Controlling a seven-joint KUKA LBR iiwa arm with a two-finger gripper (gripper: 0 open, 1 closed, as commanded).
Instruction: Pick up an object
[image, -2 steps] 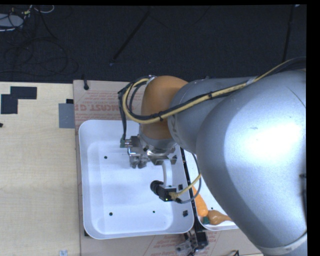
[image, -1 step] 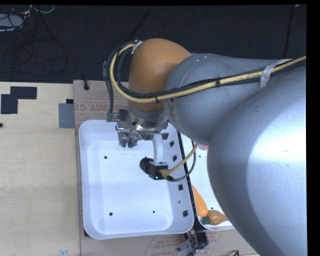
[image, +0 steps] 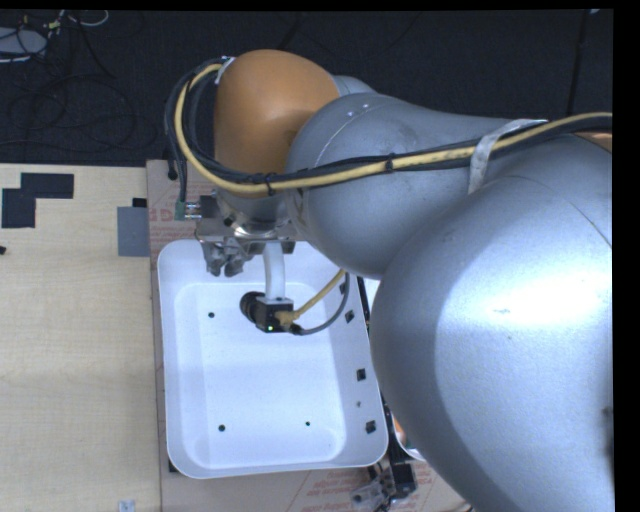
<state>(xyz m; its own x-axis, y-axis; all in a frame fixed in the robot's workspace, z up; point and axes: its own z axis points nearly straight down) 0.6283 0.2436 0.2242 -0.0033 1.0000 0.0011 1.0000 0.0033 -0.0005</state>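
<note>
The arm (image: 480, 300), grey with an orange band (image: 265, 105), is extended from the right and covers most of the view. The table (image: 70, 350) is seen at left. A white bin (image: 260, 400) is set by the table's right edge. The end effector (image: 226, 262) is positioned over the bin's far left corner. Whether it is spread or pressed together cannot be told. Where the object lies cannot be told.
</note>
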